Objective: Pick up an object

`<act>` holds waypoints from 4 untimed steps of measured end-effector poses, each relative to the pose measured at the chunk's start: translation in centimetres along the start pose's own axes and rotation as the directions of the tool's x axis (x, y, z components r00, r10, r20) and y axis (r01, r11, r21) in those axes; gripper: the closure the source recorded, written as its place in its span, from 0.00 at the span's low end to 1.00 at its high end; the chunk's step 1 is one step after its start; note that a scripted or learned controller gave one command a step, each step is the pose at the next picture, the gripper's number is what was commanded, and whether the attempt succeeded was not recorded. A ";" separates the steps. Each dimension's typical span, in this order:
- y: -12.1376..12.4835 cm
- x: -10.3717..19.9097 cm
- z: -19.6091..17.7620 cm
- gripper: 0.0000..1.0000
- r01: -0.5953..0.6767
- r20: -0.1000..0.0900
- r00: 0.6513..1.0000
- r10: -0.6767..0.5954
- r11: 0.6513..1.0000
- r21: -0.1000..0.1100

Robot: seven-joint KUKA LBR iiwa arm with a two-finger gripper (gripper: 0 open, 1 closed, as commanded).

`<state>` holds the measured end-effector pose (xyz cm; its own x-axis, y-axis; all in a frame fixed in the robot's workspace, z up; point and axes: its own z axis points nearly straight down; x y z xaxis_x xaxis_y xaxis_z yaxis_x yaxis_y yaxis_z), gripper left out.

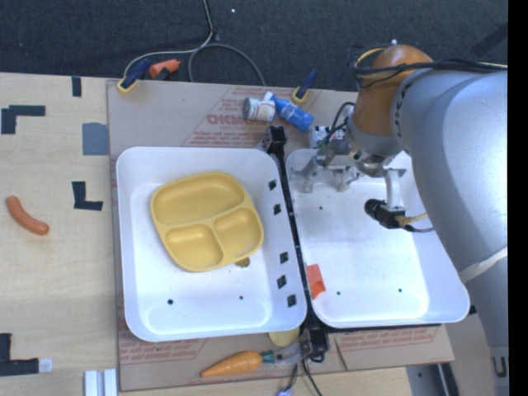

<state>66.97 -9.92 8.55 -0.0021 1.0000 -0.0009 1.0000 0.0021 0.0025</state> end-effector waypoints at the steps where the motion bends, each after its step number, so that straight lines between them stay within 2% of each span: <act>1: -0.1 0.0 -1.0 1.00 0.000 0.001 1.000 0.000 1.000 0.000; 2: -0.1 -0.1 -1.0 0.00 0.000 0.002 1.000 0.000 1.000 0.000; 3: -0.1 0.0 -2.0 1.00 0.001 0.002 1.000 -0.001 1.000 0.001; 4: -0.1 -0.1 -1.9 0.00 0.000 0.003 1.000 0.000 1.000 0.001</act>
